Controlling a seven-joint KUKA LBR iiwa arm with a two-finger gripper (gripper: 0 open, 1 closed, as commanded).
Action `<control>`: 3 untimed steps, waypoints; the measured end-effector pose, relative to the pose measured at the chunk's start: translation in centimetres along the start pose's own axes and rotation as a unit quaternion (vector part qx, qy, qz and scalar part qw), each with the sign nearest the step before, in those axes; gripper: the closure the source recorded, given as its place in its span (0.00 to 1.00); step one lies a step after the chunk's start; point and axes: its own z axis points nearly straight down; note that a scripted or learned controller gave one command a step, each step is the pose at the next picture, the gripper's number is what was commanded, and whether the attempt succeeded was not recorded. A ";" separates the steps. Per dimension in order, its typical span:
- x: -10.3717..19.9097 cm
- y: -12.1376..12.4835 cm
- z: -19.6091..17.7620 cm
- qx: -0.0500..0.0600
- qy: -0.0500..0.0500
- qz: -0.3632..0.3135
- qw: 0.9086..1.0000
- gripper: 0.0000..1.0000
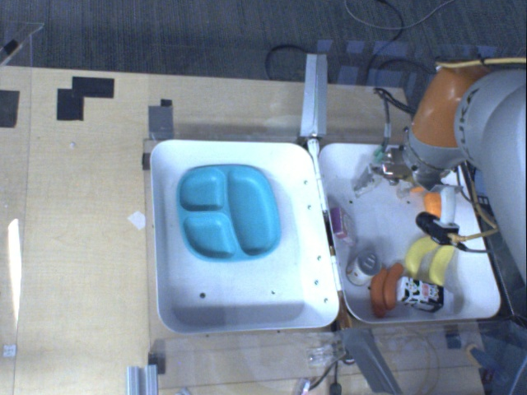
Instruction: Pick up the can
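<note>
The gripper (380,171) hangs with fingers spread and nothing held, at the right bin's (491,307) far side. The can (363,267) stands nearer, by the left wall — crowded by an orange toy (384,291), so a descent may nudge it or snag the toy.

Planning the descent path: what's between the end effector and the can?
In the camera view, bare white bin floor lies between the end effector and the can. A small purple item sits left of that line.

A divided plate (228,212) lies in the left bin (165,245); the can (363,267) stands in the right bin (350,171), before my hand (380,171).
</note>
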 end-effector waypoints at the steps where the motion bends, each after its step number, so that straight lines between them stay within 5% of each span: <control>1: 3.9 -7.7 -0.3 -0.001 0.001 -0.048 0.999 0.00; 2: 4.0 -7.4 -1.5 -0.005 0.002 -0.049 0.999 1.00; 3: 4.0 -7.4 -1.5 -0.005 0.002 -0.049 0.999 0.00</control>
